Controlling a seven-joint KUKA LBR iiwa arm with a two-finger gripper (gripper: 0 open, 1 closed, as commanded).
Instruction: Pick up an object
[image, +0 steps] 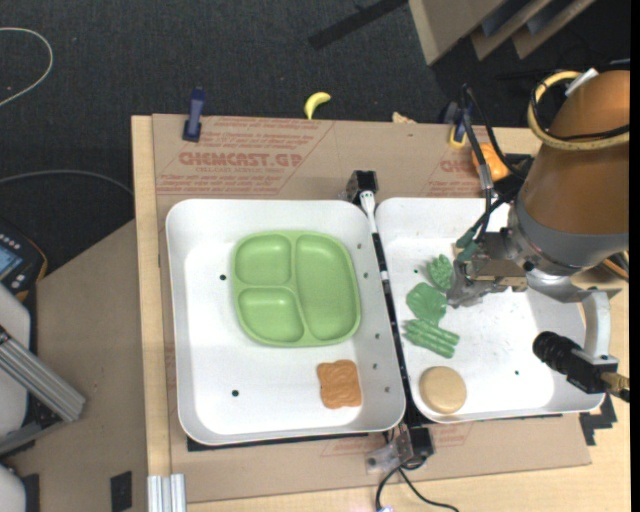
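My gripper (463, 290) hangs low in the right bin (520, 395), at the right edge of a cluster of green toy vegetables. The cluster has a leafy piece (427, 300), a darker piece (441, 270) behind it and a ridged green piece (431, 337) in front. A round tan bun (442, 390) lies near the right bin's front left corner. The arm's orange and grey wrist covers the bin's back right part. In the left bin (200, 380) lie a green divided plate (297, 287) and an orange waffle-like piece (339, 384).
A black divider rail (383, 290) runs between the two bins. A black cylindrical part (565, 360) of the arm juts over the right bin's front right. A yellow banana-shaped toy (317, 102) and a blue clamp (193, 114) sit at the bench's far edge.
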